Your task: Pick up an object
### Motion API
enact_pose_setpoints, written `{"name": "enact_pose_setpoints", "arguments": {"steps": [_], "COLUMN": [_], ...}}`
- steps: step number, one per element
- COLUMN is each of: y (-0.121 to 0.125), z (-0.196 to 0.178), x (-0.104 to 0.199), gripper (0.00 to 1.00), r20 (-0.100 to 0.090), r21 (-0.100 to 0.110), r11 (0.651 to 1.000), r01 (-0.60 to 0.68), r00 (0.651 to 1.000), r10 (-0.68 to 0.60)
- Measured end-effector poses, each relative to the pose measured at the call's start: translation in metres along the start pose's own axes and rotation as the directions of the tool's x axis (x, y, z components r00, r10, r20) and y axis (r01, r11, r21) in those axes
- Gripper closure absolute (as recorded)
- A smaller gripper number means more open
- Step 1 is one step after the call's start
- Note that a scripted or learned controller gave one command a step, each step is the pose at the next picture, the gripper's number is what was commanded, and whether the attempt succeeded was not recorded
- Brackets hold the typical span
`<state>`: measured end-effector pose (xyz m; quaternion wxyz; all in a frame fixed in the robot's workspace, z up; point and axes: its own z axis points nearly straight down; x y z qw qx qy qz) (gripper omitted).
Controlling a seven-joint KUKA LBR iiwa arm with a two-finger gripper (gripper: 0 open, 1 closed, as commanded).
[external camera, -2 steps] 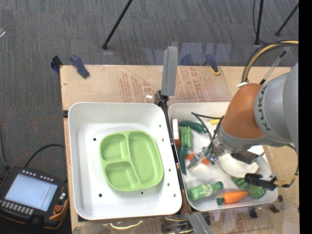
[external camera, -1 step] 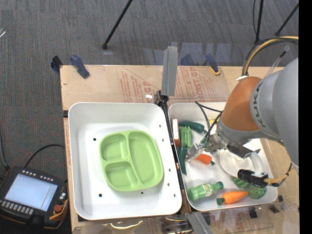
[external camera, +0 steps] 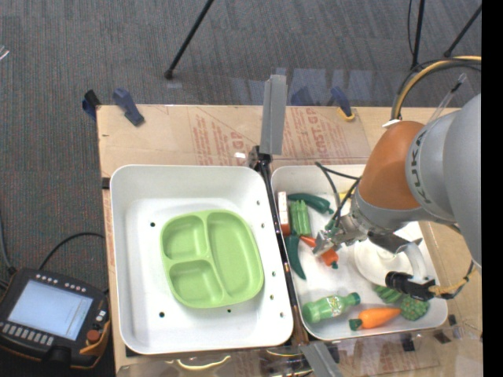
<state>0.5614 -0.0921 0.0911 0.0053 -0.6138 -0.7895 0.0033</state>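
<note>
The big grey robot arm with an orange band (external camera: 440, 171) is seen closest, up high on the right side. It is bent down into the right white bin (external camera: 306, 176). The gripper (external camera: 328, 243) is held low near the middle of that bin. Whether it is open or closed cannot be told, and nothing can be seen held in it.

A small orange-red toy piece with a green tip (external camera: 329, 258) is found right under the gripper. Whether the two are touching cannot be told. A tiny red piece (external camera: 308, 242) is seen just to the left of the gripper. Next to that, a long dark green toy vegetable (external camera: 295, 258) is laid near the bin's left wall. A curved dark green toy (external camera: 313, 203) is placed farther back. A white and red stick (external camera: 283, 212) is set against the left wall.

A round white dish (external camera: 376, 265) is seen just to the right of the gripper. Toward the front, a green plastic bottle (external camera: 330, 307) is laid on its side. An orange toy carrot (external camera: 376, 317) is laid beside it, and a bumpy green leafy toy (external camera: 410, 306) is found in the front right corner.

In the left white bin (external camera: 126, 210), a light green plate with three parts (external camera: 212, 258) is laid flat in the middle. Both bins are set side by side on the brown bench (external camera: 181, 136). A black control box with a screen (external camera: 51, 312) is seen on the grey floor (external camera: 78, 38) at the front left.
</note>
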Motion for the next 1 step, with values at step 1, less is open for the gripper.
{"name": "enact_pose_setpoints", "arguments": {"steps": [1], "y": [0.0399], "z": [-0.0982], "x": [0.0441], "gripper": [1.0], "r20": [0.005], "r21": [-0.015], "r11": [0.999], "r01": [-0.028], "r00": [1.0], "r10": [0.028]}}
